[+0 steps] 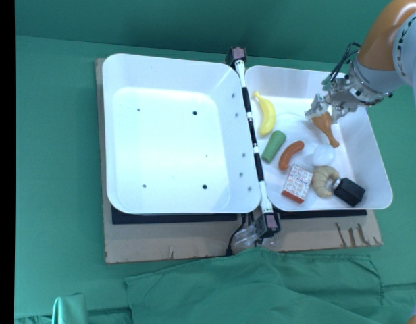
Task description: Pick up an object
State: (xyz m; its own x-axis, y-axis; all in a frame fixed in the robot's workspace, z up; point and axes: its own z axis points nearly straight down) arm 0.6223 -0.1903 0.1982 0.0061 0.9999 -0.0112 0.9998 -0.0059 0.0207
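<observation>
Camera view: pincer [327, 110] over right bin [373, 160], at top of drumstick toy [327, 128]; finger state cannot tell. Step judged: grasp approach. Next: confirm closure on drumstick toy, lift straight up.

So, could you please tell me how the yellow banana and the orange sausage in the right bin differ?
The yellow banana is longer and curved, while the orange sausage is shorter and nearly straight. The banana lies near the bins' divider; the sausage lies nearer the bin's middle, beside the green cucumber piece. Both lie flat in the right white bin, untouched by the gripper.
</observation>
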